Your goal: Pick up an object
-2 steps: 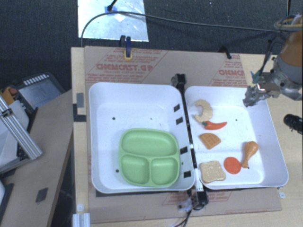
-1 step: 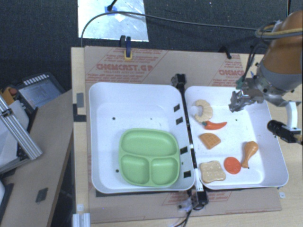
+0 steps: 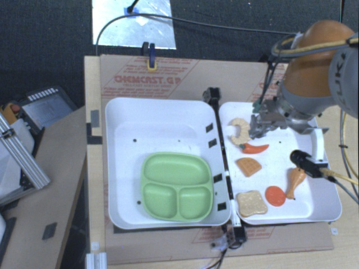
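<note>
Gripper [image 3: 256,132] is hovering just above the red pepper [image 3: 256,148] in the right bin [image 3: 331,206], beside the beige curved piece [image 3: 241,129]; finger state: cannot tell. Risk: crowding is inviting a glancing miss.

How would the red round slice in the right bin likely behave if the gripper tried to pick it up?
The red round slice lies flat on the right bin floor, so fingers would probably struggle to get under it. It looks thin and light, likely sliding when pushed. Flat-lying, it seems unlikely to roll.
</note>
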Controlling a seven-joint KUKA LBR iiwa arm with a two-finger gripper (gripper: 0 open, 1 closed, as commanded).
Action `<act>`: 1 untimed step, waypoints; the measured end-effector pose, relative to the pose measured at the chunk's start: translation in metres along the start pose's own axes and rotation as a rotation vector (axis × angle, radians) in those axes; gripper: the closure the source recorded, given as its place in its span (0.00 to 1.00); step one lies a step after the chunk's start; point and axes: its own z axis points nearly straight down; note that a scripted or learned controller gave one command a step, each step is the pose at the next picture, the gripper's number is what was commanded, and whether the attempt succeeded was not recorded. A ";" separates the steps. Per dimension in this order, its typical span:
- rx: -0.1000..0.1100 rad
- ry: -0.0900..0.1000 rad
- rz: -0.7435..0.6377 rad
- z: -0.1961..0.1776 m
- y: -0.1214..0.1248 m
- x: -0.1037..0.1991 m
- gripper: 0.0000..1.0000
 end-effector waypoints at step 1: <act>-0.001 0.000 -0.001 -0.005 -0.008 0.050 1.00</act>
